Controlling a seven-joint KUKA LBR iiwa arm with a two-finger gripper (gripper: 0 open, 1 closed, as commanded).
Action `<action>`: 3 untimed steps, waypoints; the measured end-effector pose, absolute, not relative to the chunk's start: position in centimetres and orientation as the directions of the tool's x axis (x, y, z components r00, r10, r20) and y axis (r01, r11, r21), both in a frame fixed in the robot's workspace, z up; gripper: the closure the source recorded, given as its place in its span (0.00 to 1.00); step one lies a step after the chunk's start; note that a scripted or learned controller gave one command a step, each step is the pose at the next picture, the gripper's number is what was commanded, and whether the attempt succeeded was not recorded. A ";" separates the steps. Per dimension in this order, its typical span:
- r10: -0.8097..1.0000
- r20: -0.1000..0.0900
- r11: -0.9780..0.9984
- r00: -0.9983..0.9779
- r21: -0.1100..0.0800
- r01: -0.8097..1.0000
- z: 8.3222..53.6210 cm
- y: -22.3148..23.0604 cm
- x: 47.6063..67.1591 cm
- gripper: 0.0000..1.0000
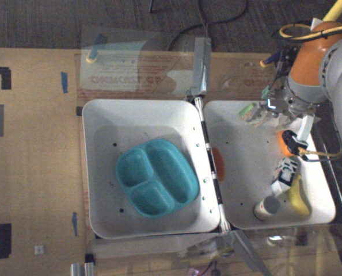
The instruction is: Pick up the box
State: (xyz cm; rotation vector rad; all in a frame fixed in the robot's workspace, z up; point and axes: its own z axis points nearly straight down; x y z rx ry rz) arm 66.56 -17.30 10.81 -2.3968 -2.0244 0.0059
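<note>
Over in the right bin (240, 206), up at its far right corner, the arm (326, 56) leans in with its gripper (274, 109) low over the wall. Whether that tool is gripping or free I cannot tell; the wrist and cabling hide it. A small pale, greenish item (250, 111) lies just beside it, possibly the box, though it is too blurred to be sure. Further down the right wall sits a black-and-white carton-like thing (285, 174), touching a banana (298, 197), with a small cup (265, 207) close by. (An orange piece (217, 161) hugs the divider.)

To do this well, I'd judge the approach should come straight down and square to the box's flat sides, staying clear of the bin wall.

The left bin (102, 125) carries a teal divided plate (156, 177). Both bins rest on a brown cardboard-covered bench (33, 165) marked with blue tape; dark floor and cables lie beyond.
</note>
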 end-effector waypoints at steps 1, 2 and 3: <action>0.986 -0.003 -0.164 0.164 0.000 0.986 11.9 -17.2 66.7 1.00; 0.999 0.001 -0.033 0.033 0.000 0.999 16.0 -14.6 60.6 1.00; 0.999 0.001 -0.033 0.033 0.000 0.999 16.0 -14.6 60.6 0.00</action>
